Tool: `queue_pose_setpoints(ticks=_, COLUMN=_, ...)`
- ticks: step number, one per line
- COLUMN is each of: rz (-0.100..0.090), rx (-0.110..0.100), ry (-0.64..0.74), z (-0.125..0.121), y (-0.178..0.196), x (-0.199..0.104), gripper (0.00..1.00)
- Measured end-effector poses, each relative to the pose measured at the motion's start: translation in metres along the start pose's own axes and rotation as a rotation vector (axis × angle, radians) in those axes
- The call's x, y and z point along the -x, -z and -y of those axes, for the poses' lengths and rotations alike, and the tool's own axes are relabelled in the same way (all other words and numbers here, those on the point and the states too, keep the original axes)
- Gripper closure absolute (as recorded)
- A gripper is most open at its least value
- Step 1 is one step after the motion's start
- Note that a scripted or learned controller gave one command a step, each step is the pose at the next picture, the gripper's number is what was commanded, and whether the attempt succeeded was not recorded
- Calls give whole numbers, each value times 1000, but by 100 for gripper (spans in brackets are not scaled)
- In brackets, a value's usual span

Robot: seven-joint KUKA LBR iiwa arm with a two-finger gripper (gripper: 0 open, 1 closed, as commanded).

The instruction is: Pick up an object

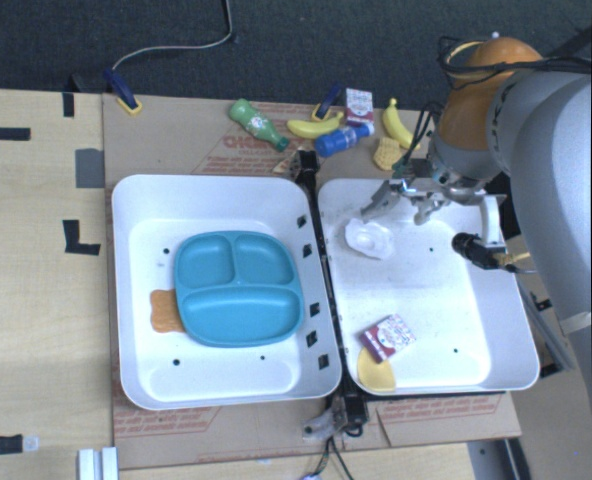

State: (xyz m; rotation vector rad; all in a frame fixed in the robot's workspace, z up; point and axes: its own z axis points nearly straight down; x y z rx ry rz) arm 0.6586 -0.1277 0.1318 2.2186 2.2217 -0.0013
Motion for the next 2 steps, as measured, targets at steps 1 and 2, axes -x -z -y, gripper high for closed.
queue_pose_setpoints(ticks=1, rz=0, rx=0, ry=0, z=22, y=-46, x=-29, gripper=0)
queue_pose_setpoints(ticks=2, rz=0, rx=-4, ry=1, z=23, y=-38, x=-30, gripper=100)
